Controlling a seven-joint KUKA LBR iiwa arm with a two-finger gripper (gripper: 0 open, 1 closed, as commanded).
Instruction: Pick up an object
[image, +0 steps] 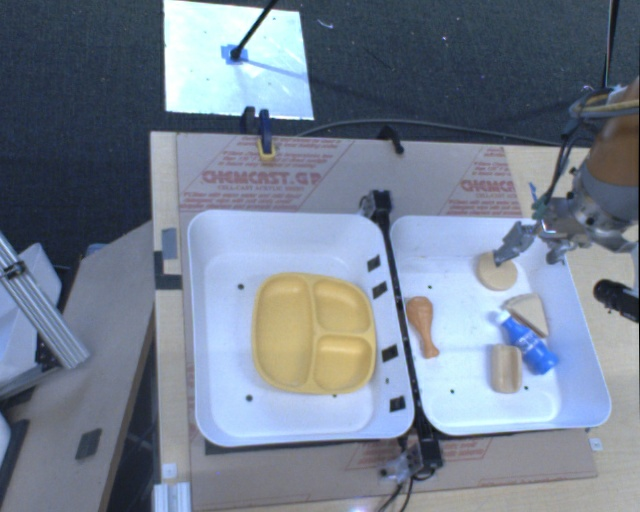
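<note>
Task so far: nothing is picked up yet, as far as I can see. Every toy lies down in a bin. The grab and the lift are left to do.
Tool: the tool (533, 243) hangs over the back of the right bin (450, 415). Its two fingers are spread apart and hold nothing.
Closest thing: a round cookie (497, 271) lies flat just under the left finger. I think it is the one to grab. I cannot tell if the finger touches it.
Other things in the right bin: a chicken leg (423, 325) lies near the middle wall. A bread wedge (528, 312) lies by the right side, and a blue bottle (527, 342) touches it. A small tan block (505, 368) lies just in front of the bottle.
Left bin: the left bin (225, 405) holds a yellow plate (312, 332) with three parts. There is no food in it.
Surface: both white bins sit side by side on a brown board (300, 170) with red letters. The board lies on the tabletop (110, 330).
Room: the floor behind is dark carpet (80, 80). A shiny square sheet (238, 58) lies on it.
</note>
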